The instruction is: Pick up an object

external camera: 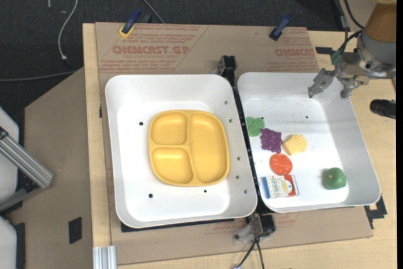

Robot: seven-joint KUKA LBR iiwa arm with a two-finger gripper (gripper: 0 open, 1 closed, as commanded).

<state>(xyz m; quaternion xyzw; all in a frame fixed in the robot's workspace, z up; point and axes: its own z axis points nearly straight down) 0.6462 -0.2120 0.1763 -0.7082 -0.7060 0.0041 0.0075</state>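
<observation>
Right bin (352, 129), near end: small flat carton (279, 186), white with blue and red print, lying close to the near wall; green round fruit (334, 178), glossy, sitting alone toward the bin's right side, well apart from the carton

Right bin, middle: red-orange tomato-like piece (281, 164) just beyond the carton; yellow ridged piece (295, 144), like a corn cob end, just beside the tomato; purple grape cluster (271, 139), knobbly, touching or nearly touching the yellow piece; green leafy piece (254, 125) nearest the bin's left wall

Left bin (119, 135): yellow divided plate (189, 147) with three compartments, lying flat at the centre, nothing in it

Far end of the right bin: pincer (329, 87), fingers spread apart with nothing between them, hanging over bare white floor near the far right corner, well apart from every toy piece

Step in hand, by judgement: approach; no object chosen or grasped yet, the pick not begun

Next move calls for: travel toward the near half of the bin, then a descent over one piece. The green round fruit looks the easiest candidate, standing clear of neighbours; the cluster of grape, yellow piece and tomato is crowded, so the fingers may nudge a neighbour. The flat carton offers little height to close on

Bench (189, 50): brown board under both bins, held by blue clamps (131, 23) at the far edge
</observation>
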